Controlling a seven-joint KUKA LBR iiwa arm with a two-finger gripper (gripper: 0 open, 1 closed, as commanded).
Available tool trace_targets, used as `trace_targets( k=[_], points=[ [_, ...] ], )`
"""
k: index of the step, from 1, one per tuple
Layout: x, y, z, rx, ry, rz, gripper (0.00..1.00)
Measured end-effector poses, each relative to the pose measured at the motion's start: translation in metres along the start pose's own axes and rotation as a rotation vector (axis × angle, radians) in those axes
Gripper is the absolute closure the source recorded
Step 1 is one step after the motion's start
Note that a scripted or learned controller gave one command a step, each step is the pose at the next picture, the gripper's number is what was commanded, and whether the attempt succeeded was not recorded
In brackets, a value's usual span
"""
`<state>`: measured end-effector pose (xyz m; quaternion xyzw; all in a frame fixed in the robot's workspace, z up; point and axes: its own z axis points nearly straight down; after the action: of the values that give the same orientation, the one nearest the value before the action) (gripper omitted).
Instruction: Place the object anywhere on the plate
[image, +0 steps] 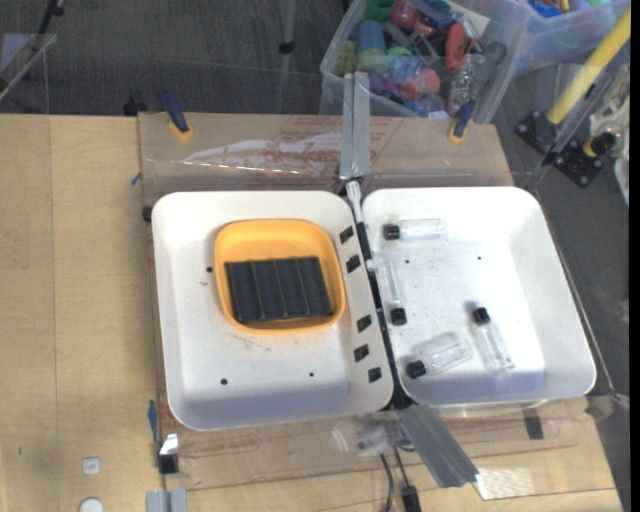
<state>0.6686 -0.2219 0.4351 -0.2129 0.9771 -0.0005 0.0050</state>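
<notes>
A dark ridged block (278, 289) covers the orange plate (232, 243); its rim lies open.

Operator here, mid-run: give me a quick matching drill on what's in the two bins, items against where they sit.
Items:
1. yellow plate
2. black ribbed block
3. top vial
4. right vial

Places:
A. lying on the plate
B. right bin, near its far edge
C. left bin, around the middle
D. right bin, towards its near right corner

Pairs: 1-C, 2-A, 3-B, 4-D
</notes>
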Motion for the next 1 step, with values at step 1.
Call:
trace_targets(
  k=[1],
  points=[
    [0.0001,0.0,-0.0005,0.0,-0.001,-0.287,1.0]
  ],
)
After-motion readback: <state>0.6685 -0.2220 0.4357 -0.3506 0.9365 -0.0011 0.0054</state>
